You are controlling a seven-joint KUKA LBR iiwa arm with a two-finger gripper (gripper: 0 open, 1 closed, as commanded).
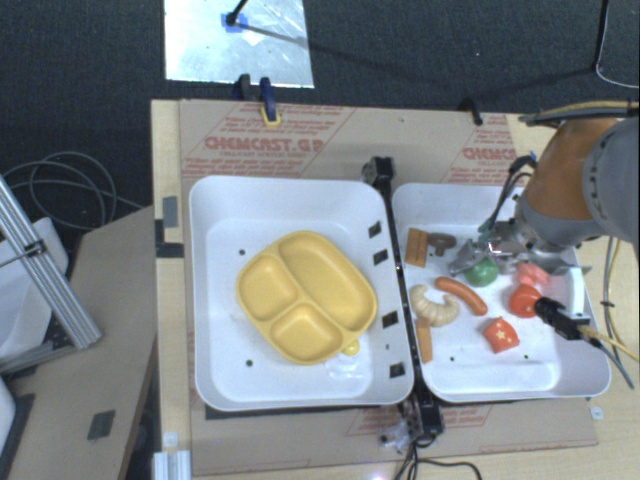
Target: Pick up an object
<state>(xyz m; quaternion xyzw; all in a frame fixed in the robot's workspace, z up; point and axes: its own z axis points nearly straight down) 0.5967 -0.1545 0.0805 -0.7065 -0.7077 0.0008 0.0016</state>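
- I see the arm (580,183) entering from three o'clock, with the gripper (478,259) low over the right bin (500,378), in its upper middle part.
- The gripper's metal fingers (466,264) sit right at a small green object (484,273); I cannot tell whether the jaws are spread or closed on it.
- The sausage (461,295) lies just below, at six o'clock from the gripper, its long axis running ten o'clock to four o'clock.
- Around it I see a brown block (417,247), a banana piece (434,306) and red pieces (501,336).
- The left bin (290,193) holds a yellow divided tray (305,295).
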